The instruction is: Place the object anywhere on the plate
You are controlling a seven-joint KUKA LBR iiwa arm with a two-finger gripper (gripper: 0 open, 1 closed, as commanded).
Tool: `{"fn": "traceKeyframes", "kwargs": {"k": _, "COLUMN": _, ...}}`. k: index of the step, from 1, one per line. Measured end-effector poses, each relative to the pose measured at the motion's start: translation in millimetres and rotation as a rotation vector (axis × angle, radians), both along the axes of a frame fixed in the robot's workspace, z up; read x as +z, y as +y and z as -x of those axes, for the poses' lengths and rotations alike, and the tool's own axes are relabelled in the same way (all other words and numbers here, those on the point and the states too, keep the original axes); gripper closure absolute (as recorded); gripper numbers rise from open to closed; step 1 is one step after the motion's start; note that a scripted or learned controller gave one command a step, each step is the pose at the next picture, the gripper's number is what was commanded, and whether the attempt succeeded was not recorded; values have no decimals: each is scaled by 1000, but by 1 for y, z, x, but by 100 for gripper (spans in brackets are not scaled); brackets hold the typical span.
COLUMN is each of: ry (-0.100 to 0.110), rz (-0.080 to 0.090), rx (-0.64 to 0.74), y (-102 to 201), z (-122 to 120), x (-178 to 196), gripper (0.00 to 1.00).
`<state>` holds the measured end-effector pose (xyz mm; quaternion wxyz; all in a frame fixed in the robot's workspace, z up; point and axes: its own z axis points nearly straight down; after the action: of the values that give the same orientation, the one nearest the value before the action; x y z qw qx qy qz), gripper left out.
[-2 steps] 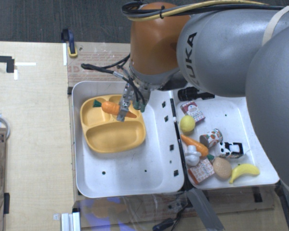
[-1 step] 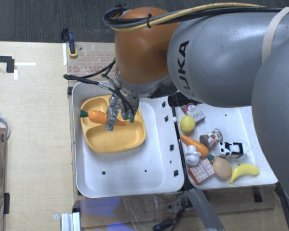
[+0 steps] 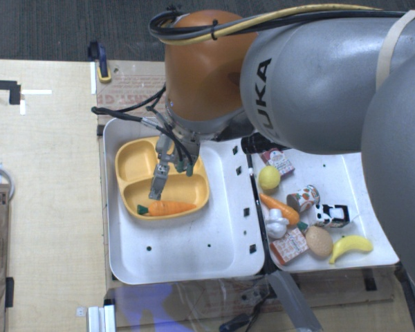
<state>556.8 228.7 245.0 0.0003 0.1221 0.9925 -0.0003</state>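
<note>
Carrot: orange plastic toy carrot [image 3: 167, 208] with green top, lying in the long front compartment of the yellow divided plastic plate [image 3: 135, 159], inside the left shallow white bin [image 3: 180, 254].
Gripper: two-finger gripper [image 3: 158, 184] directly above the carrot's leafy end; spread or clamped, cannot tell.
Step done well: if released, lift straight up without dragging the carrot over the rim.
Hidden: plate's far right corner behind the wrist; right bin [image 3: 373, 185] partly under the grey arm.

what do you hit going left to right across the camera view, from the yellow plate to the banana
yellow plate → carrot lying in the plate's lower compartment → lemon → cow figure → banana
</note>
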Motion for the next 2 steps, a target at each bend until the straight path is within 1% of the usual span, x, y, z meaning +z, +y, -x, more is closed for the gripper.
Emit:
{"fn": "traceKeyframes", "kwargs": {"k": 1, "ry": 0, "rz": 0, "rx": 0, "y": 0, "z": 0, "x": 0, "gripper": 0}}
{"fn": "traceKeyframes", "kwargs": {"k": 2, "ry": -1, "rz": 0, "rx": 302, "y": -101, "z": 78, "x": 49, "gripper": 0}}
